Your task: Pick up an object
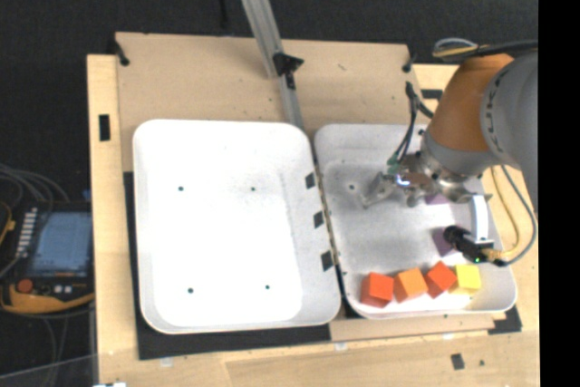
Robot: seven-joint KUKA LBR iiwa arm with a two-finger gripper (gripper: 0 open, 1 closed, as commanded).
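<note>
End effector (381, 190) sits low over the upper middle of the right bin (362, 285); finger state cannot be told. Four blocks line its near edge: red-orange block (377, 288), orange block (410, 284), red block (441, 277), yellow block (468, 276), all apart from the end effector.

The arm (507, 109) is grey with a broad orange band (462, 109) above the wrist. Thin dark and yellow cables (521, 227) trail along it. Its gripper (385, 186) is small, grey and metallic.
</note>
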